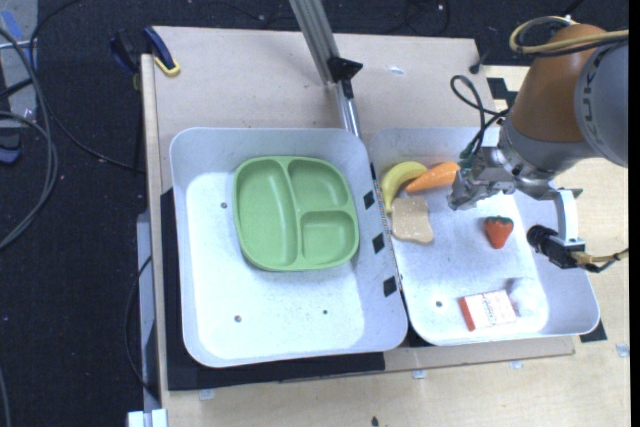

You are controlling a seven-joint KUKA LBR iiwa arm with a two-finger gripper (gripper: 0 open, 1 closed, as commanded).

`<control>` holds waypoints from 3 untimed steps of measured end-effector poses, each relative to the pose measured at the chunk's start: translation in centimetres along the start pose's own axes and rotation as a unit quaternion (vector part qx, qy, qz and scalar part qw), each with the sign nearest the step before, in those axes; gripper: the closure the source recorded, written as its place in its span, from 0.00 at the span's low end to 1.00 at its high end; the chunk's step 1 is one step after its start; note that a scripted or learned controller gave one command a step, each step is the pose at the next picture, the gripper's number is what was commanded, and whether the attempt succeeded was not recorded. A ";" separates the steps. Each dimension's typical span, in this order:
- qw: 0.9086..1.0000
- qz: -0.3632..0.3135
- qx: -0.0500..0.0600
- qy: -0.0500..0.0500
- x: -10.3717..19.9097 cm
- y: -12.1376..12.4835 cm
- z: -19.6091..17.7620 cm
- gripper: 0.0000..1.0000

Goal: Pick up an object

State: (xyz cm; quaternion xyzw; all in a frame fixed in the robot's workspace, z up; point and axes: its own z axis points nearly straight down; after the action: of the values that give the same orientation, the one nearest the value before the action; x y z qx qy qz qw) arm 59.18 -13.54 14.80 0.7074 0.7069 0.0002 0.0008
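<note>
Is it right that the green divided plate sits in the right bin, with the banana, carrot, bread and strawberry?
Not quite. The camera view shows the green divided plate in the left bin. The banana, carrot, bread and strawberry are in the right bin, as you said.

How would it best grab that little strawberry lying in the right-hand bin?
From straight above, fingers closing across the strawberry's red middle. It lies apart from the bread slice and the carton, so both sides look free. The gripper hovers nearby, near the carrot.
</note>
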 end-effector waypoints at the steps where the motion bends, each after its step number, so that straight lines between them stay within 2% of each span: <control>1: 1.000 0.000 0.000 0.000 -0.6 0.2 -5.8 1.00; 2: 1.000 -0.001 -0.003 0.000 -0.6 0.4 -10.5 1.00; 3: 1.000 -0.003 0.001 0.001 3.9 -0.2 -10.0 1.00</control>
State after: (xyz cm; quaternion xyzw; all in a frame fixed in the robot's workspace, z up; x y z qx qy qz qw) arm 58.95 -9.63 24.79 0.7050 0.7092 0.0004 -0.0006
